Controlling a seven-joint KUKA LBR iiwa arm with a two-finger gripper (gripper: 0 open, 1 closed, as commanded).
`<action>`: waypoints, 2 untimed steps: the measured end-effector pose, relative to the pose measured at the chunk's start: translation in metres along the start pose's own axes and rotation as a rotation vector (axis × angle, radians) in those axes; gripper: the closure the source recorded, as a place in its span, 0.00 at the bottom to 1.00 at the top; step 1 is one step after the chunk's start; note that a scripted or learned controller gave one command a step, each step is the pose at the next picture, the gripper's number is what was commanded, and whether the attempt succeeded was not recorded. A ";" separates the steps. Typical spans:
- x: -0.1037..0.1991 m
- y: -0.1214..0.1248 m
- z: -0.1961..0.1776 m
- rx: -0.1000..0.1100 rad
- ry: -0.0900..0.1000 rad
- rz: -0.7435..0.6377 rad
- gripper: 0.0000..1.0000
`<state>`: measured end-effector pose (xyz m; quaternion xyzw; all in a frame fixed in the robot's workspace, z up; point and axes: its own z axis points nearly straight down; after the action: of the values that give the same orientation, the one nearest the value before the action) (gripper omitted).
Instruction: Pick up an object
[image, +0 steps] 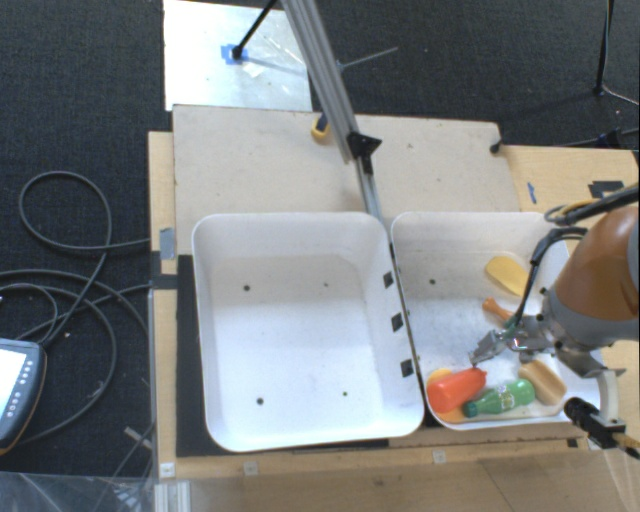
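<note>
The right bin holds several small items. A red-orange pepper-like toy and a green bottle lie along its near wall. A tan bun-shaped piece sits beside them. A yellow piece and a small orange piece lie farther back. My gripper hangs low over the bin floor, just behind the red toy and the bottle. It points left and is open, with nothing between its fingers.
The left bin stands beside the right one, and they share a divider wall. A slanted metal pole crosses the back of the bench. The arm's orange band overhangs the right bin's right side.
</note>
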<state>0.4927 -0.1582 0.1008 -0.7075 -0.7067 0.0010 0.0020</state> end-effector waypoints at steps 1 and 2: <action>0.000 0.000 0.011 -0.003 0.000 -0.001 0.00; 0.000 0.001 -0.001 -0.007 -0.002 -0.001 1.00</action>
<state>0.4941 -0.1585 0.1015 -0.7072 -0.7070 -0.0009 -0.0011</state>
